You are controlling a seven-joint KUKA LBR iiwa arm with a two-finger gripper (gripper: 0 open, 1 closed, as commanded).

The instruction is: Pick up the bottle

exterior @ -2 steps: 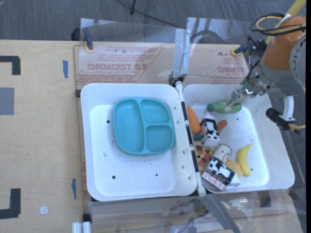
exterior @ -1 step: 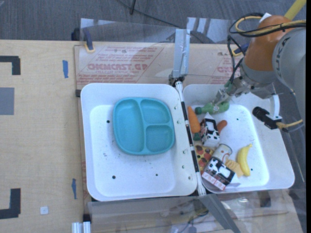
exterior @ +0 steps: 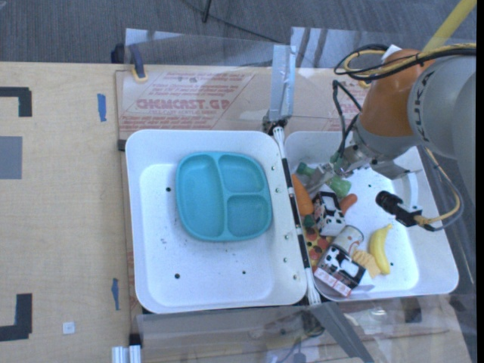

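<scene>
The gripper (exterior: 338, 170) hangs low over the right bin (exterior: 431, 267); whether it is wide or narrow cannot be told. The bottle (exterior: 345, 242), possibly the pale cylinder, lies below it amid clutter beside a banana (exterior: 380, 248). It should centre over the bottle before descending.

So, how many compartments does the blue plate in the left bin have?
3. The blue plate has one long compartment on its left side, one at upper right, and one at lower right.
</scene>
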